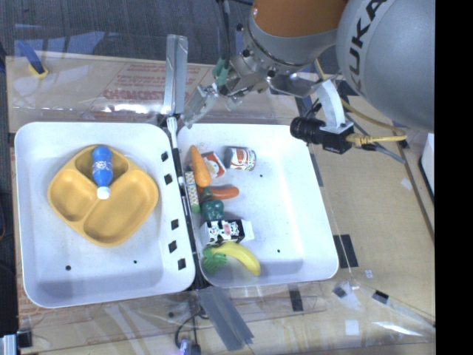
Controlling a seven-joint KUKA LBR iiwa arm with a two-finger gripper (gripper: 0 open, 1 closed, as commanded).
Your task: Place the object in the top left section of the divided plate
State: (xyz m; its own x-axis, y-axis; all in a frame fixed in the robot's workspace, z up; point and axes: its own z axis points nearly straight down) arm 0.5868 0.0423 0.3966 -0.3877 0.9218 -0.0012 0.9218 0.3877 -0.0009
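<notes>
Lying in the yellow plate [74, 213], the bottle [101, 170] is well apart from the pincer [194, 111].

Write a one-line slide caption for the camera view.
Blue bottle lies in the yellow divided plate in the left bin; toy food fills the right bin.

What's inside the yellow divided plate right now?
A blue bottle with a white cap lies in the top left section of the yellow divided plate. The other sections show bare yellow. Whatever is beneath the bottle is covered.

Fixed overhead camera, slanted, both bins [44, 287]
</notes>
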